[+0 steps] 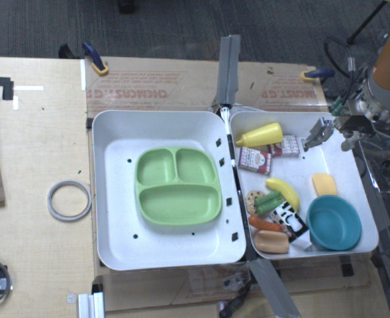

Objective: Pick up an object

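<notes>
Wooden desk (36, 151) is carrying two shallow white bins, the right bin (367, 197) holding a yellow plastic banana (282, 191) among toys, while empty jaws (317, 134), apparently parted, are hovering over its far corner: nothing picked yet.

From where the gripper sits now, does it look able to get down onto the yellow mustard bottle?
Probably yes. The gripper hangs over the right bin's upper right corner, and the yellow mustard bottle lies to its left, nothing on top and bare floor between them.

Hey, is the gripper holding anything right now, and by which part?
Nothing is held. The gripper hovers over the right bin near its upper right corner, with nothing between its jaws.
</notes>
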Action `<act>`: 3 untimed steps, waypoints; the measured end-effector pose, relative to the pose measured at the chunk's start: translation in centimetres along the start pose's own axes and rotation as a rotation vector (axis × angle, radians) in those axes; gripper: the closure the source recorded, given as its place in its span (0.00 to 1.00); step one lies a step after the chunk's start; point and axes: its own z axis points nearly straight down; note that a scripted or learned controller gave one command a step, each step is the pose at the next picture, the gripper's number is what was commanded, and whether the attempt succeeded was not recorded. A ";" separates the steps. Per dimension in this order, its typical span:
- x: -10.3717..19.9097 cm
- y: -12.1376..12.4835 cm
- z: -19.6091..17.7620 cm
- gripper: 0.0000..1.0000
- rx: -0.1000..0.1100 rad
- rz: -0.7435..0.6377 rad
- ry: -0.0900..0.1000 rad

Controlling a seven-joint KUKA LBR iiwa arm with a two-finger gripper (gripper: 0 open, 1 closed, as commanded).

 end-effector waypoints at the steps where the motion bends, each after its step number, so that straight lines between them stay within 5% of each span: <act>1: -0.2 3.7 13.3 0.00 0.002 0.457 0.001; 2: 2.0 -2.9 19.9 0.00 -0.001 0.478 0.006; 3: 2.4 2.7 19.9 0.00 0.000 0.396 0.001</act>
